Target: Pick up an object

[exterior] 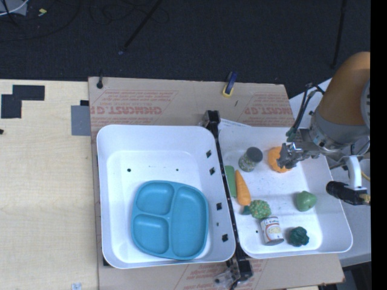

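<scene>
I see two white bins: the left bin [115, 162] holds a light blue divided plate [169, 219]. In the right bin [326, 219] lie an orange carrot [242, 189], a pale green vegetable [230, 180] beside it, a green and yellowish broccoli piece [260, 209], a light green pepper-like piece [305, 200], a dark green leafy piece [297, 237], an orange round fruit [278, 160], a grey-green can [250, 159] with a dark lid, and a small can [271, 229] with a white, yellow and red label. The arm [344, 98] is orange above grey. Brown cardboard [181, 101] with red print lies beneath, on a pale wood bench [42, 192].
</scene>
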Tool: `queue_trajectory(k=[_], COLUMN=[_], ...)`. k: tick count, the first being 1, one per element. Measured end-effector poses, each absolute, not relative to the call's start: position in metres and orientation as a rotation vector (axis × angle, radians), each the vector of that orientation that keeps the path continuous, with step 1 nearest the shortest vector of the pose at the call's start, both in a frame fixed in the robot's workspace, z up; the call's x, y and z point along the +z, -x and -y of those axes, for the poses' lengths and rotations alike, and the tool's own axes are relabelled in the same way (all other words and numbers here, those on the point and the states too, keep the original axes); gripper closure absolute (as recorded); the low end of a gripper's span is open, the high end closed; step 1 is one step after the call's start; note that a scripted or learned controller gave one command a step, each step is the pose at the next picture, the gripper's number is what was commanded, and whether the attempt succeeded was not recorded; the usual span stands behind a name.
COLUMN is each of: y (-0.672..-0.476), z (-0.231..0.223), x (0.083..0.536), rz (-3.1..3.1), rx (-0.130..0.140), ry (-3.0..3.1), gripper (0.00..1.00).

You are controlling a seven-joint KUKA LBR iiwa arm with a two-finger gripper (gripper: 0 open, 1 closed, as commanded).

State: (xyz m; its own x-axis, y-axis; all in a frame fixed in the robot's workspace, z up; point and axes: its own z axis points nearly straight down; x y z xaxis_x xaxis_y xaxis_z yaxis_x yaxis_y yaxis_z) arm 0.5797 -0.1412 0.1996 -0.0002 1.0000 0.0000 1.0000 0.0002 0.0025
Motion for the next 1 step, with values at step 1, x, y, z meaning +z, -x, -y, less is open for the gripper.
queue_trajectory(k=[1], y=[-0.5801], z=[0.1420], x=[0.2292], rz=[-2.222], rx=[0.002], ry=[-2.221], gripper=[1.00])
